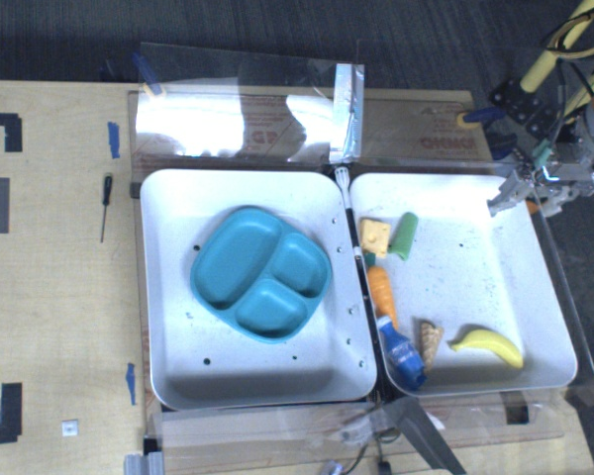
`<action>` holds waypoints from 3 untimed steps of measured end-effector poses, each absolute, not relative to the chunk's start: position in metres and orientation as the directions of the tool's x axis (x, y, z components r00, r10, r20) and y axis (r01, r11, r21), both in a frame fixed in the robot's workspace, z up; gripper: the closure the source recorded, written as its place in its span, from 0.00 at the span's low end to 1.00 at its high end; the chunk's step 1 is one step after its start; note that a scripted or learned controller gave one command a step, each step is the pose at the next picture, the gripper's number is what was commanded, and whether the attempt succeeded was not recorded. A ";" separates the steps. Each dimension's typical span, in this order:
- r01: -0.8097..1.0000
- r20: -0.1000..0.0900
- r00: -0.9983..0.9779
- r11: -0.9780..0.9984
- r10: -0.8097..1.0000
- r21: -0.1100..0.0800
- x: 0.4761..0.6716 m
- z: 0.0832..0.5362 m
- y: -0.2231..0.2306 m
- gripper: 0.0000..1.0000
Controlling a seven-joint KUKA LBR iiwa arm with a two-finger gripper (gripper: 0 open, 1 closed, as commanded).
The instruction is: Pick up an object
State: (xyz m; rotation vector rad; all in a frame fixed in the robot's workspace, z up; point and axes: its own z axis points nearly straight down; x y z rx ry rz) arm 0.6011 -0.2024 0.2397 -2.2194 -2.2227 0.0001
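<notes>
blue divided plate point(263, 270), perhaps screwdriver point(106, 204)

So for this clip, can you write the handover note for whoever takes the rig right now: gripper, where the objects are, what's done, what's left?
Gripper: at the right bin's far right corner, above the rim, nothing seen in it; finger state unreadable.
Right bin, along its left wall: yellow block, green cylinder, orange carrot, blue object. Near the front: brown cone-shaped piece and banana.
Left bin: blue divided plate.
Done: nothing picked yet.
Left: descend on one object, grasp, lift.
</notes>
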 end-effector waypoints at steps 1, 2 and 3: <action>0.995 0.001 0.104 -0.104 0.995 -0.007 0.556 0.162 -0.218 0.00; 0.980 0.003 0.197 -0.197 0.980 -0.007 0.602 0.094 -0.124 0.00; 0.989 -0.003 -0.145 0.145 0.989 0.000 0.659 0.086 -0.099 0.00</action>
